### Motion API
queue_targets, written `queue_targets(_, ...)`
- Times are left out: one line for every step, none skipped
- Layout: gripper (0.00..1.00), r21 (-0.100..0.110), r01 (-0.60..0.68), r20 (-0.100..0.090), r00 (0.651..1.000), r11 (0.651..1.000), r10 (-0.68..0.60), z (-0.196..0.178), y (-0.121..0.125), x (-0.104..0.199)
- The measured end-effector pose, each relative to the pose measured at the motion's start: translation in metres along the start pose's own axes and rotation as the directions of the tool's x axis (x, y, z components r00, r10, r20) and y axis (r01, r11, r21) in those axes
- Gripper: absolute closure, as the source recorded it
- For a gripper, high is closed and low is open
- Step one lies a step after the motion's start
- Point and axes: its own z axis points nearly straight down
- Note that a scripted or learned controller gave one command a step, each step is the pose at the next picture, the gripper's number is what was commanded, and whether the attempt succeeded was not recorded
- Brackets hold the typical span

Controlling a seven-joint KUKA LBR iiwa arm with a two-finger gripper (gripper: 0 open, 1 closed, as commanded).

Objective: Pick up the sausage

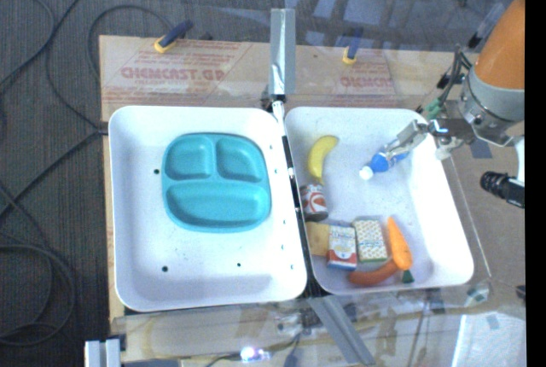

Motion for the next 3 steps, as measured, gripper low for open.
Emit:
queue_targets(0.00, 0.003, -0.124, 0.000, 0.992, 0.992, 0.124, 0.043, -0.085, 0.063)
queue_targets(0.00, 0.003, -0.124, 0.000, 0.992, 0.992, 0.124, 0.043, -0.085, 0.063)
queue_targets(0.00, 0.002, -0.134, 0.000, 0.991, 0.991, 0.134, 0.047, -0.086, 0.120)
